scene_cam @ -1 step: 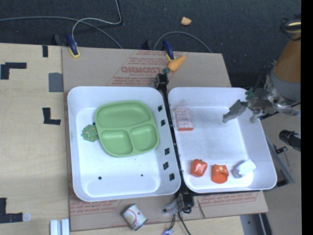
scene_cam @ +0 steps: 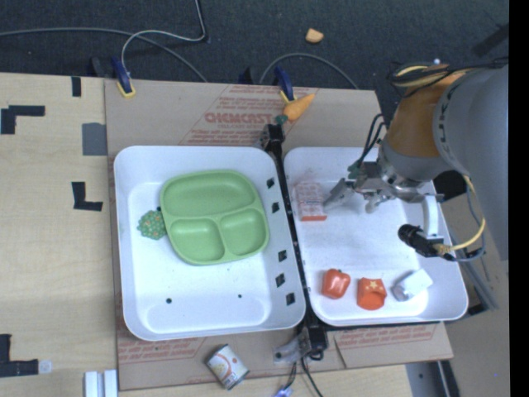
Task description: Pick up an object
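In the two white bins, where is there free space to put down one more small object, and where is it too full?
Left bin: a bare strip along the near edge, below the green plate. Right bin: bare floor in the middle, between the gripper and the two red toys. Crowded: the right bin's near edge, with the toys and a grey-white object.

You saw the gripper poised over the right bin, fingers spread; two red-orange toys and a grey block lay near its front wall; a green plate sat in the left bin.
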Tool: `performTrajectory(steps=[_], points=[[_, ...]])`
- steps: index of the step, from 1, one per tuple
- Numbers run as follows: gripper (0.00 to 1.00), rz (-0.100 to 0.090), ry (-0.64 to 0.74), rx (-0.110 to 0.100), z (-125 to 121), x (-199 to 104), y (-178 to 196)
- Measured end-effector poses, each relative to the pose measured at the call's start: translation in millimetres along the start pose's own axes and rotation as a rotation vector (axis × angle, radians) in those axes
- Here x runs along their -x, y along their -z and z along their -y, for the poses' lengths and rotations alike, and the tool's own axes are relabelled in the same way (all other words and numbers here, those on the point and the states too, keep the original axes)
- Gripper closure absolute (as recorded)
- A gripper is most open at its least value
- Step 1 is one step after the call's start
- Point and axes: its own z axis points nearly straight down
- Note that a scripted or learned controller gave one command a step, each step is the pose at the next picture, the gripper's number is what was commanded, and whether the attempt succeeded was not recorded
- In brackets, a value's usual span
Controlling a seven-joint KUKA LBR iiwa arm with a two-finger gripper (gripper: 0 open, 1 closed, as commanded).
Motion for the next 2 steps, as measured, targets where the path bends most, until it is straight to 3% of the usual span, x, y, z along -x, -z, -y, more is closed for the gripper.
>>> performTrajectory(steps=[1, 2], points=[[0.0, 0.004, -0.001, 0.011, 0, -32, -30], [0.0, 0.001, 0.0, 0.006, -50, -36, -33]])
